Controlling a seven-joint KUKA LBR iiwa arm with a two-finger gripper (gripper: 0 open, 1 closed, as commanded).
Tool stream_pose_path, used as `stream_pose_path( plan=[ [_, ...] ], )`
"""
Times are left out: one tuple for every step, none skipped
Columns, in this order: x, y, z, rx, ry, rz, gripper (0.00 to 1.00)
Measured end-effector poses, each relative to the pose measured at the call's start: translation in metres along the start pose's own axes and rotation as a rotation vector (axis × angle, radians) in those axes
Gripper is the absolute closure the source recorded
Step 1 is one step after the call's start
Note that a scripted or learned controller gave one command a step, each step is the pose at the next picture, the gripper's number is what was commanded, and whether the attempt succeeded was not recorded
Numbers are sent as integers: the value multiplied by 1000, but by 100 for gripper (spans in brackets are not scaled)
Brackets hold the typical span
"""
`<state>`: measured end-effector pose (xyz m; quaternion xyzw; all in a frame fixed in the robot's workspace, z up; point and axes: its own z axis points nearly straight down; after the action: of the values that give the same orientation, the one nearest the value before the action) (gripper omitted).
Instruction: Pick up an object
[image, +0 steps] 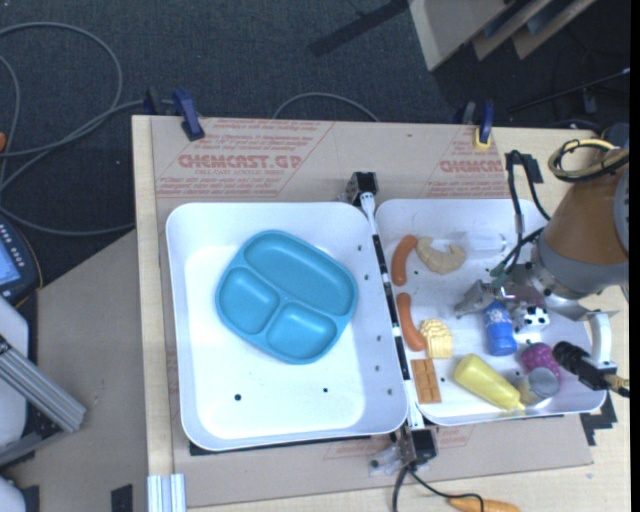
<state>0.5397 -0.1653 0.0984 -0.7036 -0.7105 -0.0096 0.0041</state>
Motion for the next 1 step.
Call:
stream_pose_path(
  plan=[
    [8,-6,2,-26,-26,0,0]
  ],
)
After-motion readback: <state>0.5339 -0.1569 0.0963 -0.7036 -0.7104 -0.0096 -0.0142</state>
